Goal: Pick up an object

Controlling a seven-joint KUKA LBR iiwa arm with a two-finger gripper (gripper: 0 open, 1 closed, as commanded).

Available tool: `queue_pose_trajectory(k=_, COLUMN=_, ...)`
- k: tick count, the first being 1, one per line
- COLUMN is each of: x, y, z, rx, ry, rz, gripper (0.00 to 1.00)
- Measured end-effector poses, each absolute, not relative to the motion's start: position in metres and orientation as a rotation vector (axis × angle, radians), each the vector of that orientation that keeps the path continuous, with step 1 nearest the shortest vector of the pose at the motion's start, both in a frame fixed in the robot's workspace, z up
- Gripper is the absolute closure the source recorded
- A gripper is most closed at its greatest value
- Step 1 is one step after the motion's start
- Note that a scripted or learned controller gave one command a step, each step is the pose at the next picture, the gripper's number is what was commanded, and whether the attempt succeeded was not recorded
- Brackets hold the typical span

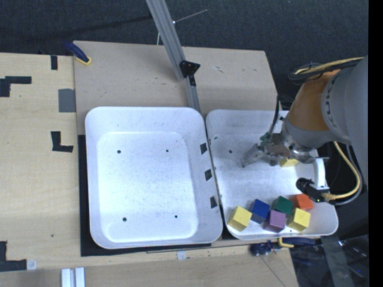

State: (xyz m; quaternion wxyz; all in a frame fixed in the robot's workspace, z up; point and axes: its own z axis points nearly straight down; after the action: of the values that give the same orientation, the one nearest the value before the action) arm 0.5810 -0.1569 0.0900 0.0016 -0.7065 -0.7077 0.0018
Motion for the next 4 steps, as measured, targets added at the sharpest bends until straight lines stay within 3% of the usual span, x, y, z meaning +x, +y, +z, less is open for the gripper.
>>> queue_pose_trajectory(k=1, x=0.582, y=-0.156, z=0.101, rx=-2.217, ry=-2.222, rz=0.003, gripper=1.0)
queue_pose_trajectory(k=3, x=0.588, y=-0.154, z=0.217, rx=-2.222, ry=-2.227, rz=-0.004, gripper=1.0)
queue_pose_trajectory(k=4, x=0.585, y=-0.105, z=0.226, rx=-2.213, ry=-2.228, rz=-0.001, gripper=1.0)
